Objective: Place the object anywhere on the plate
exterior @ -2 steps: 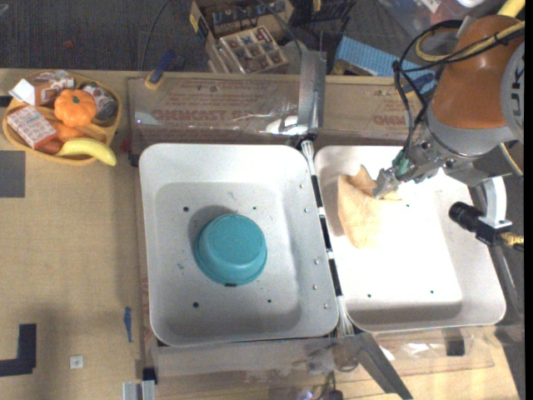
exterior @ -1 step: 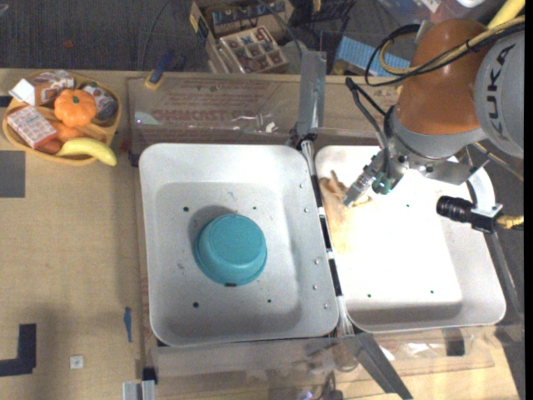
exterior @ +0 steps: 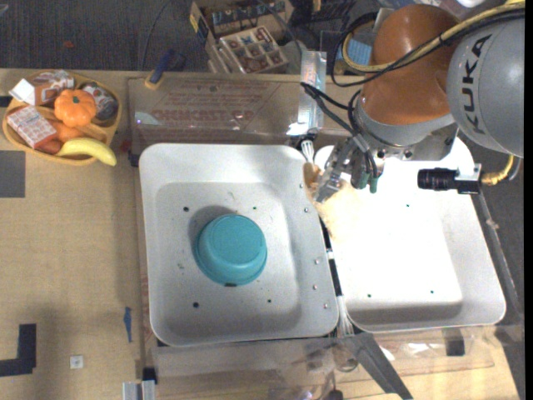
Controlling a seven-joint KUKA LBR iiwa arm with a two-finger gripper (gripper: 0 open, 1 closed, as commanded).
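Observation:
A teal round plate (exterior: 231, 248) lies upside-down-looking in the middle of the left bin (exterior: 166, 173). My gripper (exterior: 348, 173) hangs low over the far left corner of the right bin (exterior: 416, 265), by the wall between the two bins. A small tan object (exterior: 313, 182) shows right at the gripper's left side, on or just above that dividing wall. Whether the gripper has hold of it is unclear, since the wrist hides the contact. Plate and gripper are well apart, the plate lying to the lower left.
A clear plastic lid or tray (exterior: 216, 107) lies behind the left bin. A basket of toy fruit and boxes (exterior: 62, 119) stands at the far left on the bench. Cables and a black fitting (exterior: 445, 178) hang beside the wrist.

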